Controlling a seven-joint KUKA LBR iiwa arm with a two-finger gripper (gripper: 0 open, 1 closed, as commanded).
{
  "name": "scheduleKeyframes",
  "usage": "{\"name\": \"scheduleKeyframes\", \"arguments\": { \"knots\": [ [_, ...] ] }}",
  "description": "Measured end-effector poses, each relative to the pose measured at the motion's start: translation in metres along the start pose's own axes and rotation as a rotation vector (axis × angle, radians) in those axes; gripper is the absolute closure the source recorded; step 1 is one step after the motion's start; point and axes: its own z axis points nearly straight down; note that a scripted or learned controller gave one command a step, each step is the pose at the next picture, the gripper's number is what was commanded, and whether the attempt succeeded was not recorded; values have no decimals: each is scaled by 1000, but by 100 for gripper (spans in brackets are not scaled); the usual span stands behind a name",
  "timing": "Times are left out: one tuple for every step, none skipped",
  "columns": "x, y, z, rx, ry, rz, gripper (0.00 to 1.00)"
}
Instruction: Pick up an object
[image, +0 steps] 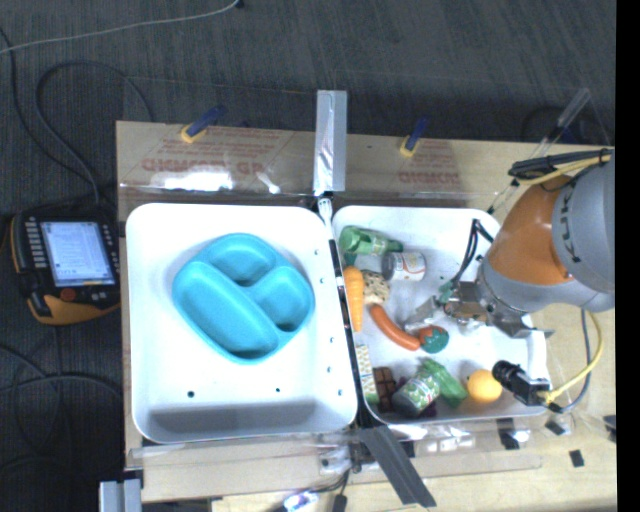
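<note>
1. The arm (560, 250), grey with an orange band, enters from the right edge of the frame and bends down into the right bin (460, 222).
2. The gripper (452, 305) is low in the middle of this bin, just right of the small objects. Its tip is dark and partly covered by the wrist, so I cannot tell if the claw is released or clenched, and I see no object in it.
3. The objects that can be picked all lie in the right bin: a green bottle (365, 241) at the upper left, a small can (405, 266) just beside it, a carrot (353, 297) along the left wall, a red sausage-like piece (396, 330) in the middle, and a small teal ball (435, 340) touching its right end.
4. Along the lower wall lie a green packet (428, 385), a brown block (380, 384) and an orange fruit (483, 386).
5. The left bin (150, 400) holds a blue divided tray (243, 294), well apart from the arm.
6. My judgement: the pick is not yet done, because every object rests on the bin floor. The gripper is nearest to the teal ball and the sausage-like piece, so one of these is probably the target. The grasp and the lift are left to do.
</note>
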Motion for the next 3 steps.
{"name": "scheduleKeyframes", "arguments": {
  "knots": [
    [-5,-42,-1,-7,-1,46,0],
    [-23,-29,-59,11,5,-131,0],
    [51,-49,-1,0,0,-127,0]
  ]
}}
